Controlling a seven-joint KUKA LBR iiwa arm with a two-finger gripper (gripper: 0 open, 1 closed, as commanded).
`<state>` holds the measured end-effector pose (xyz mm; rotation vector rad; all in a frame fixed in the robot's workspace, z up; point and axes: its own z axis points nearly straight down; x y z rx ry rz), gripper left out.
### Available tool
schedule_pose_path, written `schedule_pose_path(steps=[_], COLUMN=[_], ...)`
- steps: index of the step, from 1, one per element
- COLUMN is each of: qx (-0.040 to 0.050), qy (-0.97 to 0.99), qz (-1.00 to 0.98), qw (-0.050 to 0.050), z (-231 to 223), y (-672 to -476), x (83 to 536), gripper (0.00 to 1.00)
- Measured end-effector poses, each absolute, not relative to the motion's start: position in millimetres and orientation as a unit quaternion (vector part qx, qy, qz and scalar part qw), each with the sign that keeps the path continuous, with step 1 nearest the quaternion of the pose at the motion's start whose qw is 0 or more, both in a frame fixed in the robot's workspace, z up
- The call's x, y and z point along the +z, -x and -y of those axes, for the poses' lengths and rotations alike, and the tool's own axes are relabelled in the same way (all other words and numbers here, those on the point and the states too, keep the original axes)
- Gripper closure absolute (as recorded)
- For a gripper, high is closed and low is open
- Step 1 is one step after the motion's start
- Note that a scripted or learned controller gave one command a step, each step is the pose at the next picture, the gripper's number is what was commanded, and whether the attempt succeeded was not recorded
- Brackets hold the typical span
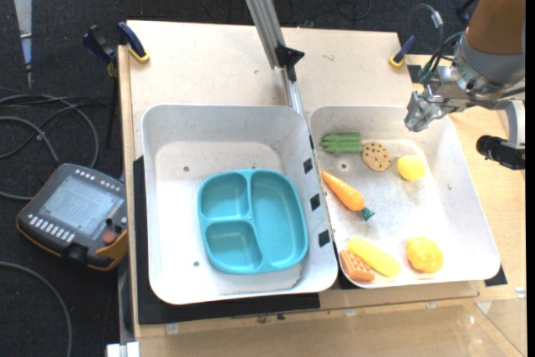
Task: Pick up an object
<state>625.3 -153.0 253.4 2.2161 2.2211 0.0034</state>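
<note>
The right bin (456,180) holds toy food. At its back lie a green bean pod (340,143), a brown cookie (376,155) and a small yellow lemon (410,168). An orange carrot (344,191) lies near the left wall. At the front sit a yellow banana (374,256), an orange waffle piece (357,266) and a yellow-orange lump (425,254). My gripper (417,118) hangs above the bin's back right corner, up and to the right of the lemon, with nothing seen in it.
The left bin (167,180) holds a teal divided tray (251,220). A metal pole (259,0) slants down to the divider between the bins. A teach pendant (73,215) lies on the floor at the left. Clamps sit at the bench's back corners.
</note>
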Motion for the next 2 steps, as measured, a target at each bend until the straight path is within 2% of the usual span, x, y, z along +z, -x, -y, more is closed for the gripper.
schedule_pose_path(steps=[2], qx=[0.0009], qy=[-0.704], qz=[-0.71], qw=[0.0], z=[41.9], y=[-626.4], x=[266.4], gripper=[1.0])
